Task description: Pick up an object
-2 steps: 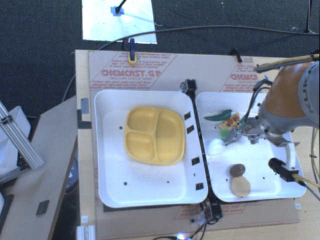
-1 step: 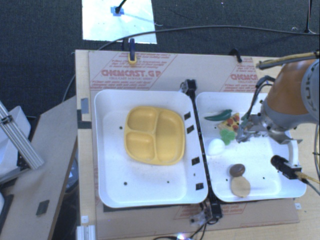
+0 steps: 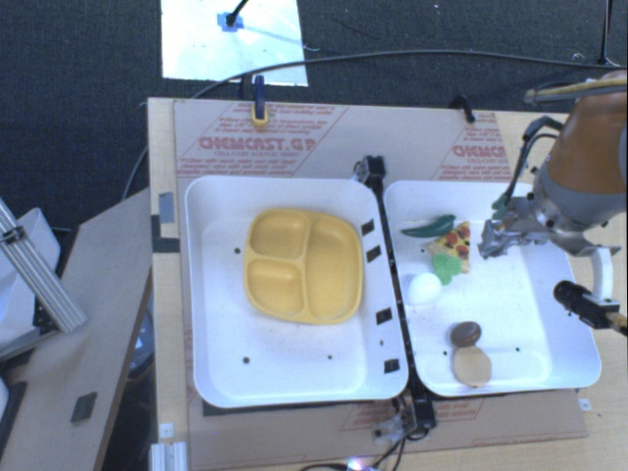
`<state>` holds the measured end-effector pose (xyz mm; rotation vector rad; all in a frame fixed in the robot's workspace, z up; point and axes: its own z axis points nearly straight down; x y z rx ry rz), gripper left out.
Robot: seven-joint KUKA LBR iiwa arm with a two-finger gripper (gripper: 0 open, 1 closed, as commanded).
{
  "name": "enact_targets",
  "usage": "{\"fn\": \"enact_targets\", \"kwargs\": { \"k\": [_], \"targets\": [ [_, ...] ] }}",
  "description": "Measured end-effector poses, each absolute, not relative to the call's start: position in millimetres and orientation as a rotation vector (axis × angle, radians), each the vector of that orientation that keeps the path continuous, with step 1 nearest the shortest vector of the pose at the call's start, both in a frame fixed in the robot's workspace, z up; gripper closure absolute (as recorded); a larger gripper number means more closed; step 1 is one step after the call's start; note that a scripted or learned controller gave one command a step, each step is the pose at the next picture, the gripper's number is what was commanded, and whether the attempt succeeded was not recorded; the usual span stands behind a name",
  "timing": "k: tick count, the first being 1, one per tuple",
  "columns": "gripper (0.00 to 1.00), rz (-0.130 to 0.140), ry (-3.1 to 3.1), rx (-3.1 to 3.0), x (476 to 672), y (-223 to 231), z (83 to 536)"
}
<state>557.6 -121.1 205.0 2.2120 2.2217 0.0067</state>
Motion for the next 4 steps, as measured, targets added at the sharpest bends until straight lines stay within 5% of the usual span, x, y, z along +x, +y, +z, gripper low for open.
{"fn": "enact_targets", "kwargs": {
  "k": [1, 2, 4],
  "targets": [
    [1.0, 0.006, 2.222, 2.212, 559.2, -121.3, 259.1],
    [1.0, 0.005, 2.231, 2.21, 571.2, -67.6, 253.5],
    [1.0, 0.001, 2.232, 2.212, 560.7, 43.3, 230.0]
  ]
}}
